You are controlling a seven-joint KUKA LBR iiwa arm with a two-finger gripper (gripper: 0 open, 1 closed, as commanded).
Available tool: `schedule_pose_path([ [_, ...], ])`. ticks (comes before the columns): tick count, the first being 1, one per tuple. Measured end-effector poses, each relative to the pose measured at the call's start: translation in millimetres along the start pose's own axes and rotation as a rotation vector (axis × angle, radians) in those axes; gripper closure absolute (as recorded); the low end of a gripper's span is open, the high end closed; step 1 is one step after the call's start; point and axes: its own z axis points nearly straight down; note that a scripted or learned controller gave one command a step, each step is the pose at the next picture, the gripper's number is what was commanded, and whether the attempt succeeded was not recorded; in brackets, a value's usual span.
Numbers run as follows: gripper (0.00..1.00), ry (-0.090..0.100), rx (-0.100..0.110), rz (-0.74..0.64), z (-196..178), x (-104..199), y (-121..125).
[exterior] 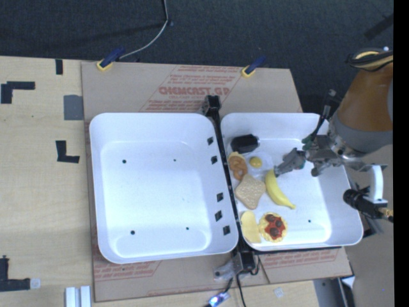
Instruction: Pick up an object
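We see the banana [278,190] lying in the right bin [319,232], just left of the gripper [285,165], whose finger state we cannot tell. Beside it sit a bread slice [250,191], a croissant [238,165], a black object [244,143], a yellow wedge [249,228] and a small pizza [273,227]. The left bin [153,184] lies alongside.

The hand [281,169] hangs in the right bin [319,232], just above the banana [277,191].
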Motion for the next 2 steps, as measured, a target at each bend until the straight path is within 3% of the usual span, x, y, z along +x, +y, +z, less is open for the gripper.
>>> schedule_pose_path([
  [1, 0.00, 0.000, -0.001, 0.005, 135.4, -5.3, -21.6],
  [2, 1.00, 0.001, -0.003, 0.001, 118.4, -4.7, -19.7],
])
